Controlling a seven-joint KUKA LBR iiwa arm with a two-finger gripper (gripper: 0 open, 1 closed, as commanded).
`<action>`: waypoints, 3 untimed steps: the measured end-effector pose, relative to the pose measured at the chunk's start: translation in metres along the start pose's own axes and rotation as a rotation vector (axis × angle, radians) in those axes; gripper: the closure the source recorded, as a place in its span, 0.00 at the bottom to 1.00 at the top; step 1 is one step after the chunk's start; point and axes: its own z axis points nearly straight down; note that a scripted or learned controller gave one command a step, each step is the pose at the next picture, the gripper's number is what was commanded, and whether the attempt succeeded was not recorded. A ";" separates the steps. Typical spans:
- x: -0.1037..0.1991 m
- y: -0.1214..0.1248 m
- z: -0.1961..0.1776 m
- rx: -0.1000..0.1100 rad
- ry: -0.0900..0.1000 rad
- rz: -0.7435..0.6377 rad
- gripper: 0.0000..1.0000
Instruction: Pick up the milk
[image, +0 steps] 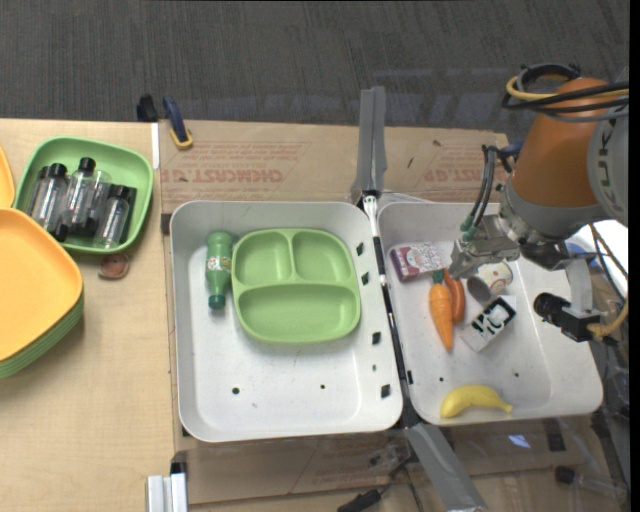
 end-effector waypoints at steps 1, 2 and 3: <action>0.060 0.015 -0.001 -0.002 -0.001 -0.059 1.00; 0.060 -0.001 0.000 0.000 0.000 -0.110 1.00; 0.064 0.033 0.000 -0.002 -0.001 -0.173 1.00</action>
